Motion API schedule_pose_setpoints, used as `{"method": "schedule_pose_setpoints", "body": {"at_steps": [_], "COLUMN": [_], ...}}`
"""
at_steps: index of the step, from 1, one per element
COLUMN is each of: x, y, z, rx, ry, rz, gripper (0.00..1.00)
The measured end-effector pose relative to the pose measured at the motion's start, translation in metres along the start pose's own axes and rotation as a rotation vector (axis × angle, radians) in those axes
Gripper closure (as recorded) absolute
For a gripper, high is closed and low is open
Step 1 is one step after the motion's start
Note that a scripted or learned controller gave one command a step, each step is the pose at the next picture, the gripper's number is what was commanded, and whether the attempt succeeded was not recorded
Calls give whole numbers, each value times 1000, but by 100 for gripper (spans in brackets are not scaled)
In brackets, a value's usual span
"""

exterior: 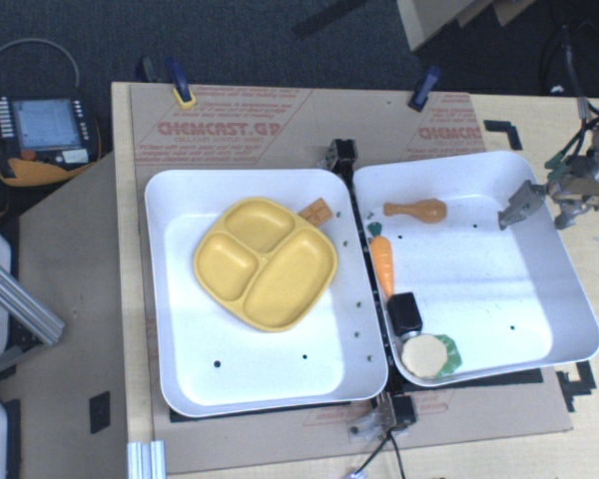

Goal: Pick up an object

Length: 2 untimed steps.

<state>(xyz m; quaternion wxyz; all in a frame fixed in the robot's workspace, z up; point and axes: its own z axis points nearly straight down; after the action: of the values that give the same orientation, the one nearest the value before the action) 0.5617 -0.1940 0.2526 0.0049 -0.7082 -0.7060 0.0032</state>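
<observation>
Gripper (539, 206) hangs over the right bin's (499, 317) far right corner; fingers look spread, nothing between them. No object chosen yet, by my reading. Nearest candidate: wooden drumstick-shaped piece (416, 210) near the far edge. Approach should come down square over its thick end, clear of the bin wall. Along the right bin's left edge: carrot (381, 264), black block (404, 313), round pale disc on green (427, 355) at the near left corner. Left bin (180, 357) holds a yellow divided plate (266, 263); a small orange block (315, 211) touches its far rim.
</observation>
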Motion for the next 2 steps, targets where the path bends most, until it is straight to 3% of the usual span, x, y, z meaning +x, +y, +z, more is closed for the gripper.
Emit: {"method": "schedule_pose_setpoints", "body": {"at_steps": [1, 2], "x": [0, -1], "y": [2, 8], "z": [-6, 56], "rx": [-11, -5], "ry": [-3, 0], "rz": [-3, -3], "gripper": [0, 0]}}
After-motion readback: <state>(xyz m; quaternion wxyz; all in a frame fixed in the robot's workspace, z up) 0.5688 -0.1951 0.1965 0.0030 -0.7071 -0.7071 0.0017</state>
